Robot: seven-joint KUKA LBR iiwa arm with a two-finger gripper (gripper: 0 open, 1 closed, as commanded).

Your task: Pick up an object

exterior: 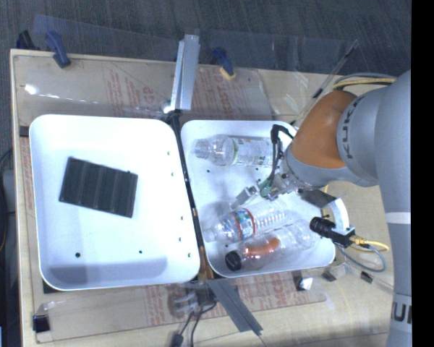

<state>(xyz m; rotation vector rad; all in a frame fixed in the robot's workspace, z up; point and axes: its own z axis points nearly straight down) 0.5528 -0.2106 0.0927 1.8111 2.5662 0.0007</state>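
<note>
To grasp well, the gripper [264,189] should drop squarely across a bottle's body, not its tapered neck. It hangs inside the right bin [202,230], and whether it is spread or pinched I cannot tell. The labelled bottle [246,223] lies just below it in that bin, the clear bottle [231,150] just above.

A: How is the light over my workspace?

B: Bright and even from above. The two shallow white plastic bins [101,266] are nearly washed out, and a soft grey shadow lies along the left bin's near wall.

A: Any glare?

B: Small glints on the clear plastic bottles [235,150]. The pale wooden table [224,92] looks hazy, the whole picture is soft and grainy, and the dark floor is dim.
</note>
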